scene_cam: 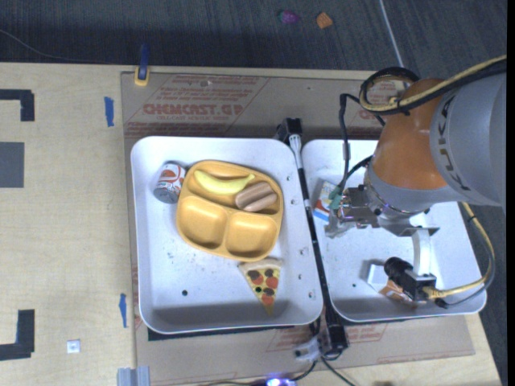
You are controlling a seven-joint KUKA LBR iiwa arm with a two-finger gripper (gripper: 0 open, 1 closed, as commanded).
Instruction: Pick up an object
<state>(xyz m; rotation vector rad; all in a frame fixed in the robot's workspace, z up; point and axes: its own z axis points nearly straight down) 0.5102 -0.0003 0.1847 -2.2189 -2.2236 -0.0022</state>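
Over right bin: claw, grip state unclear. Left bin: yellow tray, can, pizza slice.

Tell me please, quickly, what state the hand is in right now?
Hand: it hangs over the right bin, and whether it is open, closed or holding anything cannot be told from the camera view.

Yellow tray; white bins; orange-banded grey arm
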